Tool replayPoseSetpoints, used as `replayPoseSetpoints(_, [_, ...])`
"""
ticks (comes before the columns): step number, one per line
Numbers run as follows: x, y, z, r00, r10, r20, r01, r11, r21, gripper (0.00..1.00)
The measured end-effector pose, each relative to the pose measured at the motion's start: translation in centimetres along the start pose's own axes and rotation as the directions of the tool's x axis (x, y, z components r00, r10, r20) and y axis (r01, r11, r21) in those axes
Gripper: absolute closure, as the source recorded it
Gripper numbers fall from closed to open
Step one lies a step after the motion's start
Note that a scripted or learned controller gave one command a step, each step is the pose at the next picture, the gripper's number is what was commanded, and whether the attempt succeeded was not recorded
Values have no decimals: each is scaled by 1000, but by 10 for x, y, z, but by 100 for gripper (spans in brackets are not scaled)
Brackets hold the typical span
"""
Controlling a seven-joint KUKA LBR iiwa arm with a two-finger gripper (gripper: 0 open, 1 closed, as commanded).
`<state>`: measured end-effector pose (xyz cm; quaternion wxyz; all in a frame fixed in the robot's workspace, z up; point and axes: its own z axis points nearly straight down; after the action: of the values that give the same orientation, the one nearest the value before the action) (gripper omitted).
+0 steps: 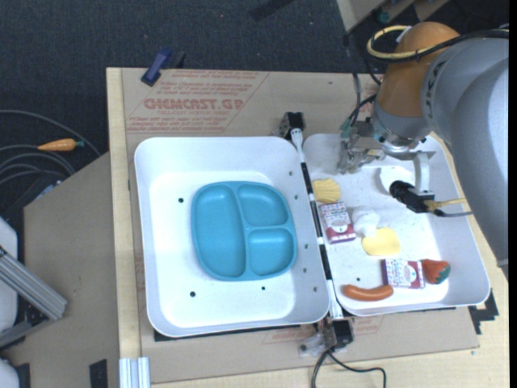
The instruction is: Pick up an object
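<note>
Tool (352, 160) state: open or clenched cannot be told. The nearest candidate, the yellow food piece (326, 189), lies in the right bin (472, 285), just view-left of the tool and nearer the camera. It is compact, with no marked long axis.

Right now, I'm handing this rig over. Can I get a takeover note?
Gripper: low over the far left corner of the right bin, with nothing visibly held.
Objects, all lying in the right bin: yellow piece nearest the gripper, red-and-white packet, second yellow piece, red-and-white carton, orange sausage at the near edge.
The left bin holds a blue divided plate.
Done: arm is positioned over the bin.
Left: grasp and lift one object. The yellow piece by the gripper looks like the closest candidate.
</note>
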<state>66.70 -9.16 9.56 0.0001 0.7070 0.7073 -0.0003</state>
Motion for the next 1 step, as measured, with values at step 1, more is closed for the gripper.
replayPoseSetpoints(1, [0, 0, 0, 1000, 0, 0, 0, 1000, 1, 0])
